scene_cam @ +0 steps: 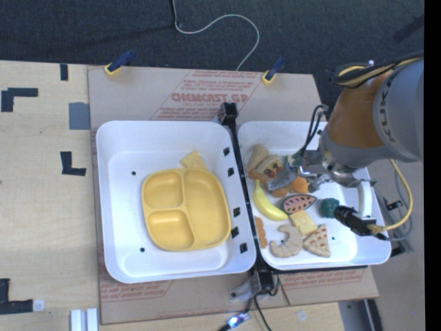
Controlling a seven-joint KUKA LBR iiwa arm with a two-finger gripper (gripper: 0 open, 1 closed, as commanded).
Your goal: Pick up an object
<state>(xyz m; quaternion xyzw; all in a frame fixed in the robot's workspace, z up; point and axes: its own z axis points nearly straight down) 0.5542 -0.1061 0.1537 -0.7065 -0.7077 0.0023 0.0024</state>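
A: Over the right bin (358, 250), the gripper (288, 176) is hanging; grip unclear. Below: curved banana (269, 205), orange ball (299, 184).
B: Left bin (117, 185) is holding a smooth yellow tray (185, 209).

Red print on cardboard sheet (207, 98) — "CHEMCAST GP"; "KUKA" lettering on arm (388, 119) — partly visible.

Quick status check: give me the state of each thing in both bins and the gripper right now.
Yellow tray: flat in left bin, compartments bare.
Pale yellow piece: loose by tray's far edge.
Banana: lying in right bin.
Watermelon slice: lying flat.
Pizza slice: lying near front.
Gripper: low over the right bin's toy pile; grasp unclear.
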